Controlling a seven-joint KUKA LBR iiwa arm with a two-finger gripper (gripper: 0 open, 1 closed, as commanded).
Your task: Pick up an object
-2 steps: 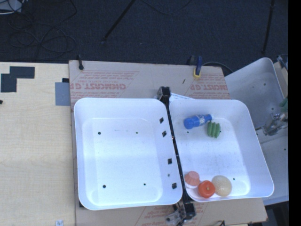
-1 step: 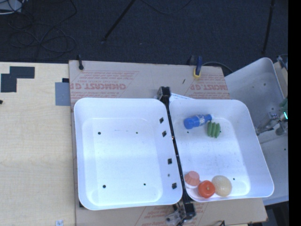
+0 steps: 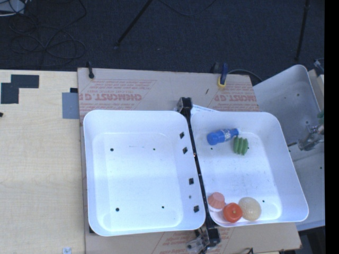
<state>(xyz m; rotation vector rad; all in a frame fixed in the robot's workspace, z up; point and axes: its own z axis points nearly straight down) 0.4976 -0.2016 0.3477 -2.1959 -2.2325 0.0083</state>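
Beside red ball [image 3: 232, 212]: pink disc [image 3: 216, 199], yellow ball [image 3: 250, 208] touch it, bin wall [image 3: 296, 194] close. Grab may slip. Fingers: can't tell.

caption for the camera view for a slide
Right bin holds blue bottle, green item and three round pieces; left bin alongside.

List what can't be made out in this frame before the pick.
- Hand: cut off by the camera view's right edge; finger state unreadable.
- Blue bottle: label too small to read.
- Pale round object: too blurred to identify.
- Pink disc: partly overlapped by the red round object; the two may be touching or apart.
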